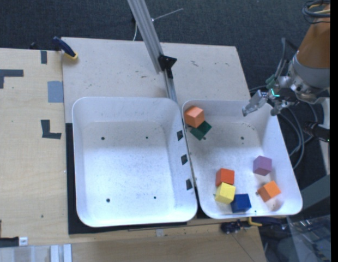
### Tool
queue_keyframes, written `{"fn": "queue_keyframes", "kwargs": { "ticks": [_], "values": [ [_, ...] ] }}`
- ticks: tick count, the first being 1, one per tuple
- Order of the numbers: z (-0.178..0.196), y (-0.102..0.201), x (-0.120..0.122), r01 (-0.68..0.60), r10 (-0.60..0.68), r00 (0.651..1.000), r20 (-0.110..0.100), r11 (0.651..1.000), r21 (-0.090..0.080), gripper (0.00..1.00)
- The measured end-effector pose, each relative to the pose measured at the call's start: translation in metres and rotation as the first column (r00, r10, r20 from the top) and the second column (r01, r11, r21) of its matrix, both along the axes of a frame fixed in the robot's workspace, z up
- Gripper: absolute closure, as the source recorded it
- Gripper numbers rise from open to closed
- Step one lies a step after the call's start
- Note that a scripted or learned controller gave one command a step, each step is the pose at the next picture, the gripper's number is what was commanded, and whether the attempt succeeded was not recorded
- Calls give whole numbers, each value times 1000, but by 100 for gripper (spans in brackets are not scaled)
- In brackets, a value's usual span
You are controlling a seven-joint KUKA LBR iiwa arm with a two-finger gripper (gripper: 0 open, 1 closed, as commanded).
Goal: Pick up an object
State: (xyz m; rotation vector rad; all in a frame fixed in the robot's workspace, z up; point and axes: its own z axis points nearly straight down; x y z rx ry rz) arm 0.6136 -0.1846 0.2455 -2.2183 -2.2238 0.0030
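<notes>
The right bin (278,146) holds several small blocks. An orange cube (194,115) sits on a dark green block (201,130) at the bin's far left corner. Near the front lie a red-orange cube (225,176), a yellow cube (225,192), a blue cube (241,202), a purple cube (261,165) and an orange cube (269,190). My gripper (260,103) hangs at the bin's far right corner, above its rim, with nothing seen between its fingers. It stands well away from every block.
The left bin (82,146) lies beside the right one, sharing a middle wall. A slanted metal bar (150,34) runs down to the bins' junction. Cables (300,130) hang at the right beside the arm (313,48). A yellow-and-blue clamp (65,48) lies on the bench at far left.
</notes>
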Motion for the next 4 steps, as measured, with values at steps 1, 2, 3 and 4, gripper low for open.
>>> {"fn": "queue_keyframes", "kwargs": {
  "ticks": [1,2,3,4],
  "values": [
    [-49,8,4,0,0,1000,-4,1000,1,0],
    [-94,6,8,0,0,1000,-4,1000,0,0],
    [-149,7,6,1,-1,1000,-5,1000,1,0],
    [-135,8,7,-1,1,1000,-1,1000,0,100]
  ]
}}
